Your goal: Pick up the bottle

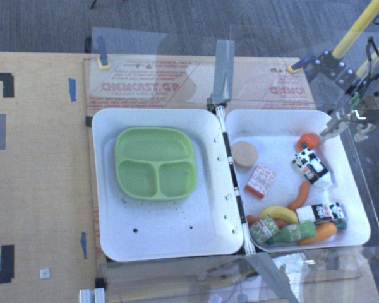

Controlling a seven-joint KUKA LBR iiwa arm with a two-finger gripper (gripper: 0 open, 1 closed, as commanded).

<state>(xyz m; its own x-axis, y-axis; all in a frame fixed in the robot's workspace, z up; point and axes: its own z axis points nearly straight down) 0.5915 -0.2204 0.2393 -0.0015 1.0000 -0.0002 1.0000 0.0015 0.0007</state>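
While the arm (357,115) reaches in from the right, its tip hangs over the far right rim of the right bin (360,197), close to a small orange ball (308,140). I cannot tell if the jaws are open or closed, since that part is small and blurry. Nothing can be seen held there. The bottle (292,233) is green and lies on its side at the near edge of the right bin, well apart from the arm. It rests in a pile of toy food. A banana (279,214) lies just behind it, and a carrot (323,231) lies beside it on the right. A black and white spotted pack (329,212) sits just above the carrot. Another spotted pack (310,165) lies farther back, just under the orange ball. A red sausage (299,196) lies between the two packs. A small orange and white box (259,181) sits near the middle of the bin, and a round tan disc (244,154) lies behind it, close to the wall between the bins. The left bin (110,232) holds a green plate (155,163) with three parts. Both bins sit side by side on the desk (38,188).
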